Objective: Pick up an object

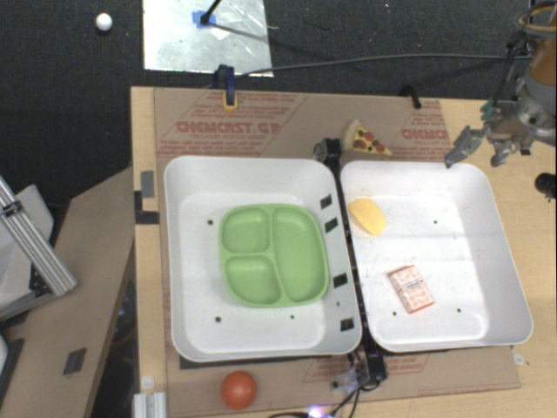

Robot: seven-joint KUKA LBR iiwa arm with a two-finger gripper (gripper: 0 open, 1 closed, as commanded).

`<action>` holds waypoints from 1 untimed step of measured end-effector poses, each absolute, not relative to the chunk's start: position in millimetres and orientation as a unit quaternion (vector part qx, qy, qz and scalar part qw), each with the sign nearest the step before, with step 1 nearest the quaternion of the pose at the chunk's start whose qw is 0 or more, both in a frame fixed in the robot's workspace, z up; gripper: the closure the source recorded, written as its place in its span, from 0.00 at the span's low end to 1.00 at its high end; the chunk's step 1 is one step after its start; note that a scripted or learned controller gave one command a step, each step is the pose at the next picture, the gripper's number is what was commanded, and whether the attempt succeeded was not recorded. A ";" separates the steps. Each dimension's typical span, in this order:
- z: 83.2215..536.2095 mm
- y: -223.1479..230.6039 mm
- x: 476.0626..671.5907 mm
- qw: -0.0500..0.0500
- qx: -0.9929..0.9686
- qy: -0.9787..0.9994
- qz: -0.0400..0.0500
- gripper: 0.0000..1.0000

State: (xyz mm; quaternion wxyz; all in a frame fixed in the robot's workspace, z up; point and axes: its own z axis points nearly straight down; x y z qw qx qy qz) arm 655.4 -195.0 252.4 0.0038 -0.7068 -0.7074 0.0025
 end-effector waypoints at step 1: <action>259.8 -194.4 657.6 -0.001 -0.706 -0.708 -0.001 0.00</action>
